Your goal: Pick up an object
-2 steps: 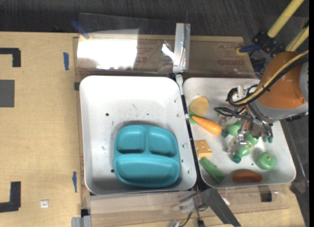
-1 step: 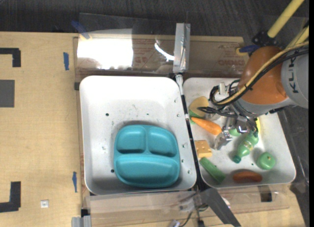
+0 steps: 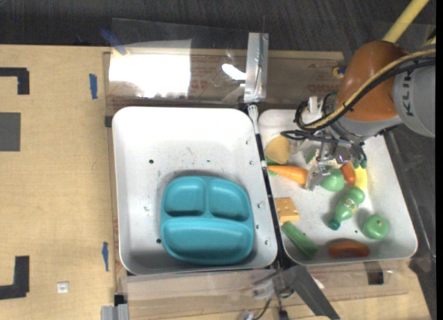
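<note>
The right bin (image 3: 403, 225) holds several toy foods: an orange carrot (image 3: 288, 172), a tan round piece (image 3: 277, 149), a yellow cracker-like square (image 3: 286, 209), a dark green cucumber (image 3: 299, 239), a green bottle-shaped piece (image 3: 344, 208), a green apple (image 3: 376, 226) and a brown sausage (image 3: 348, 248). My gripper (image 3: 324, 170) hangs low over the middle of this bin, just right of the carrot's thick end and touching or next to a green round piece (image 3: 333, 182). An orange-red piece (image 3: 347, 172) and a yellow one (image 3: 362, 179) lie right beside it.
The left bin (image 3: 138, 145) carries a teal divided tray (image 3: 206, 220) at its front. A clear plastic sheet and a metal strip (image 3: 255, 66) stand behind the bins. The arm's orange band (image 3: 370, 80) and cables hang over the right bin's back right.
</note>
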Available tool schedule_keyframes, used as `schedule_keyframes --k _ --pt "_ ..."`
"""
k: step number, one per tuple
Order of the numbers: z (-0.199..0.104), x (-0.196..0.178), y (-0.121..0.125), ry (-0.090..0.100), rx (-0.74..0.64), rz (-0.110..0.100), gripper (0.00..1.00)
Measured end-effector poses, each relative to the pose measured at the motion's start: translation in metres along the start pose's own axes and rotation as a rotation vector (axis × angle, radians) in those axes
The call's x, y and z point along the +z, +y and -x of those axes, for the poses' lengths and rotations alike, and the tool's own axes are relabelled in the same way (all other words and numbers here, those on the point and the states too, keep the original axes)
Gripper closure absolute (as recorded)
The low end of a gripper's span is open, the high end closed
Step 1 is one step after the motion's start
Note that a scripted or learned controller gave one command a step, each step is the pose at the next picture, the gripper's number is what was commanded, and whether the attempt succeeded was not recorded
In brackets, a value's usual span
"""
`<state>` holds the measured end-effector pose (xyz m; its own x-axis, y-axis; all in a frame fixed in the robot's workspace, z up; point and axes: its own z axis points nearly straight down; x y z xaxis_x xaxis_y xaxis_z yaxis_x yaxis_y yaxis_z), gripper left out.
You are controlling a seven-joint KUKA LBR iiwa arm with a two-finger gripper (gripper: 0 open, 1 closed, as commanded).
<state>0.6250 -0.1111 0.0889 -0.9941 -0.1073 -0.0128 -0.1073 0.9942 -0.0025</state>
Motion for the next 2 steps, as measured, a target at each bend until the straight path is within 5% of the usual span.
schedule_keyframes --k 1,2 --pt "-0.039 -0.001 0.007 0.002 -0.059 0.001 0.0" --pt "-0.123 -0.003 0.027 0.0 -0.009 0.001 0.0"
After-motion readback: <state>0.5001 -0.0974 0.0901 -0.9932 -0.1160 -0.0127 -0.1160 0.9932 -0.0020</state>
